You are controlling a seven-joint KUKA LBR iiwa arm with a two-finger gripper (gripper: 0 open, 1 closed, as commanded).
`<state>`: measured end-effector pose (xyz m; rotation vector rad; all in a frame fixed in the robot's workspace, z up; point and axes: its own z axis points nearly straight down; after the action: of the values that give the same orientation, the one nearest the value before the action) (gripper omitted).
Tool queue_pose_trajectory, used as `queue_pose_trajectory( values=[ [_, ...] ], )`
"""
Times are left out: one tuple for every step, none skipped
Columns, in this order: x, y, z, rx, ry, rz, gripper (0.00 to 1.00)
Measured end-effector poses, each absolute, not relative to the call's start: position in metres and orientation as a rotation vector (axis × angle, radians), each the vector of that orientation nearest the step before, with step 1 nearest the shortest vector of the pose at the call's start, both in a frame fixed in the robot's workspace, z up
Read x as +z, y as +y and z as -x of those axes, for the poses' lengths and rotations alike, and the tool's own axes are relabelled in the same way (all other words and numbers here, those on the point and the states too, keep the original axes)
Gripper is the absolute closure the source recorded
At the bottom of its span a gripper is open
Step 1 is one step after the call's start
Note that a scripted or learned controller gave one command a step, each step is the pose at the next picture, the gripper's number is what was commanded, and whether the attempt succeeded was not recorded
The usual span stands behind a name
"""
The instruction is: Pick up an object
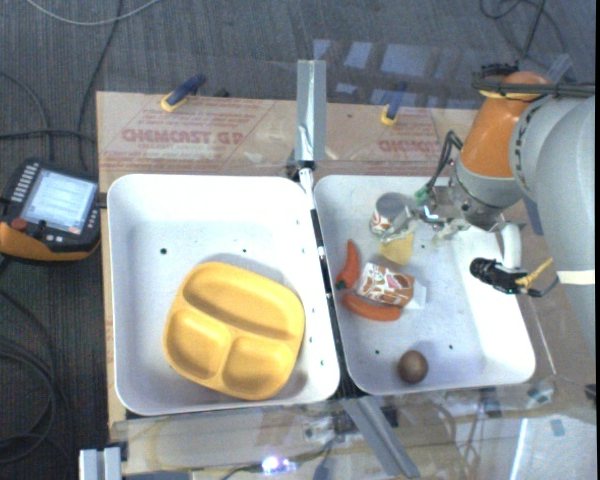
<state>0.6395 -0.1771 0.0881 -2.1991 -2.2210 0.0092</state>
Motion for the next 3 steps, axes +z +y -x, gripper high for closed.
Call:
queue_pose_trajectory(
  values=[
    [0.0876, -0.1791, -0.646, 0.03, -2.273, 2.139, 0.0],
    [0.0956, -0.1811, -0.6457, 0.042, -2.274, 2.132, 1.0],
    [0.0964, -0.181, -0.6466, 0.04, -2.277, 2.134, 0.0]
  ],
)
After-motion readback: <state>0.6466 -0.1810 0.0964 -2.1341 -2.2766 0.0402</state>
